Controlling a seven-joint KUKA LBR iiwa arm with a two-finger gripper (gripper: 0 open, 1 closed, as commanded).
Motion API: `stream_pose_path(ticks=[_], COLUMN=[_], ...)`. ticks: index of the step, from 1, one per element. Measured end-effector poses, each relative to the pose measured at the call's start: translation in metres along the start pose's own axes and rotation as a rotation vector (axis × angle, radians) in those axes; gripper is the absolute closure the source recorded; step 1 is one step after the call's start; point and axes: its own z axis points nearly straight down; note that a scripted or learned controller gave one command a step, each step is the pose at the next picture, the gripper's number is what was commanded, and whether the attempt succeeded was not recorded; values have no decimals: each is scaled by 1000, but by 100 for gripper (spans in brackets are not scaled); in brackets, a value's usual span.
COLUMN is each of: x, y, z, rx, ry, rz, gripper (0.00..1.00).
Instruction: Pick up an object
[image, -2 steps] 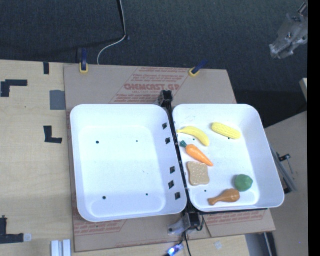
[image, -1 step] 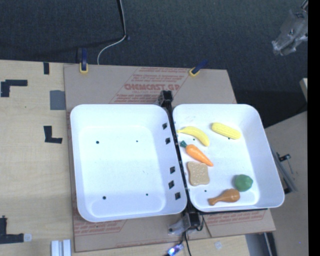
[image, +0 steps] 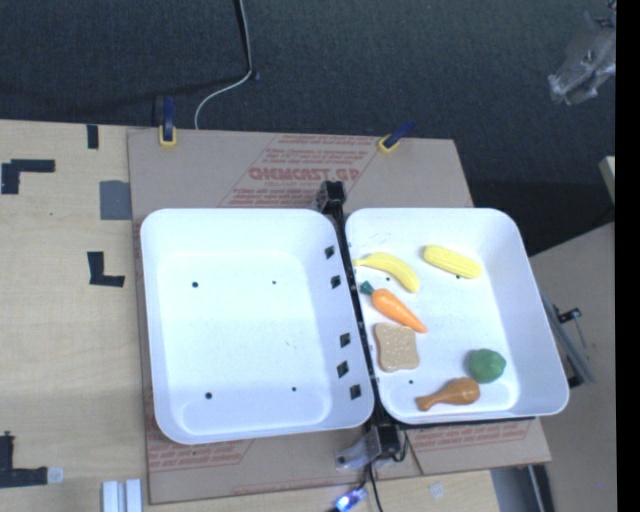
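Drumstick (image: 450, 394) at lower right looks light, rigid; grasp its narrow shank. Gripper (image: 583, 65), upper right: state unclear.

Slanted overhead view, probably mid-height, both bins (image: 160, 330).

Light wood table (image: 60, 330) under me, black tape marks (image: 100, 268) on its left part. A brown cardboard sheet (image: 300, 170) with red print lies on it, held by two blue-and-yellow clamps (image: 166, 128) at its far edge. Dark blue-grey carpet floor (image: 400, 60) beyond, with a white cable (image: 225, 90) trailing across. Even, flat lighting.
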Motion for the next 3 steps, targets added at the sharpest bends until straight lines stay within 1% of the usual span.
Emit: stream_pose_path(ticks=[3], x=[-1], y=[3], z=[-27], rx=[5], ry=[-1], rz=[2], gripper=[100])
